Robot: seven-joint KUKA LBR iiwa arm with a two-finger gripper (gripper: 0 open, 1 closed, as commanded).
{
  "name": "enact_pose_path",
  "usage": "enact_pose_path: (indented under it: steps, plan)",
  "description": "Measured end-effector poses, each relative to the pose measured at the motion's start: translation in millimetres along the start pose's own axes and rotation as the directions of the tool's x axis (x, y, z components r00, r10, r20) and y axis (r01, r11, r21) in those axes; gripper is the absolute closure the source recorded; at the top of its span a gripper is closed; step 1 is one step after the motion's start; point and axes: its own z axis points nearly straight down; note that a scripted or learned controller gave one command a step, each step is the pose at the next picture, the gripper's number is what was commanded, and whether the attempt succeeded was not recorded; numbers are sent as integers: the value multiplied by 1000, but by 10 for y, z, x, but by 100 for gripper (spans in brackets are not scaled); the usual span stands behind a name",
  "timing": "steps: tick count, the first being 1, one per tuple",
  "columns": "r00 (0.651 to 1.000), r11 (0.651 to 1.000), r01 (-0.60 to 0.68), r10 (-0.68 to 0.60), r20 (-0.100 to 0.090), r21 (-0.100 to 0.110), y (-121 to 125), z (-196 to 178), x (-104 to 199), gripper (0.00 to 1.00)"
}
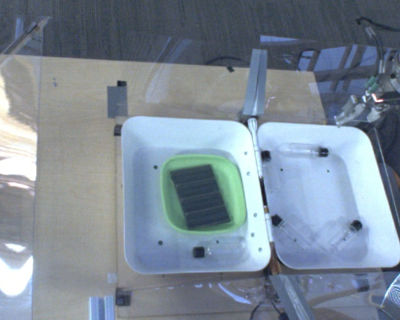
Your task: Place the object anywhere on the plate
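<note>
Lying on the green plate (168,199): a dark ribbed object (200,197), unlabelled; end effector (377,99) state unclear

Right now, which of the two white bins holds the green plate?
The left bin holds the green plate, with a dark ridged block lying on it. The right bin holds clear tubes.

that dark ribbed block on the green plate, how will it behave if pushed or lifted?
The dark ribbed block lies flat and wide on the green plate, so it probably slides rather than rolls or tips. Its straight edges suggest it is stiff. The ridges may offer grip.
</note>
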Motion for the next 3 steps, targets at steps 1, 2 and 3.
enact_pose_path:
  steps: [1, 2, 3]
  plan:
    - [999, 999, -44, 44, -1, -1, -575, -678, 167, 0]
    - [999, 999, -41, 41, 0, 0, -988, -959, 147, 0]
    - [997, 997, -72, 72, 0, 1, -1321, -1002, 202, 0]
